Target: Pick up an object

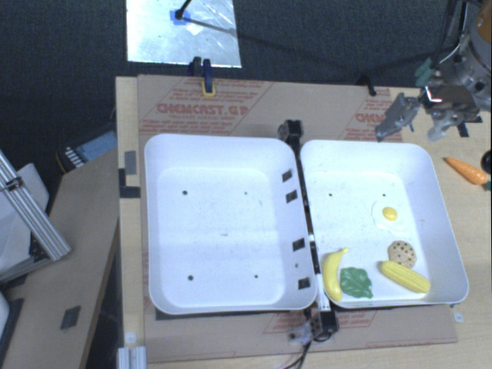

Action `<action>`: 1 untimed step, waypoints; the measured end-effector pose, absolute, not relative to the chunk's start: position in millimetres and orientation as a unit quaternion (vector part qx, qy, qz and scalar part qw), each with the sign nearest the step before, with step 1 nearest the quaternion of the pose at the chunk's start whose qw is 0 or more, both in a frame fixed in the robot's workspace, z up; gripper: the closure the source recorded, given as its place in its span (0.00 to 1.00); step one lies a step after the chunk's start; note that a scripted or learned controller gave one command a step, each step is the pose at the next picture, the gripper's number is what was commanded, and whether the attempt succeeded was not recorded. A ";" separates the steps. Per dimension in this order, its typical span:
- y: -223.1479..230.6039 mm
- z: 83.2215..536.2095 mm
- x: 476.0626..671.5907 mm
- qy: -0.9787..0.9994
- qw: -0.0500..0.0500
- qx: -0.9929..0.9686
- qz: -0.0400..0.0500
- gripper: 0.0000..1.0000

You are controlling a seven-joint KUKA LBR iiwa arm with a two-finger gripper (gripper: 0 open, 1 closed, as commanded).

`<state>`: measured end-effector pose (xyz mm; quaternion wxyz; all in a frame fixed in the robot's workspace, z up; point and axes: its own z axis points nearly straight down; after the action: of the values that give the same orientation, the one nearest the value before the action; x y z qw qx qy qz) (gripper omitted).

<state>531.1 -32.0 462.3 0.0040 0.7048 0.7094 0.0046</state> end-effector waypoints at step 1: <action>-6.7 541.0 488.9 0.710 0.004 0.704 0.005 0.00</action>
<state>488.9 -6.7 541.0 0.0042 0.7044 0.7098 0.0051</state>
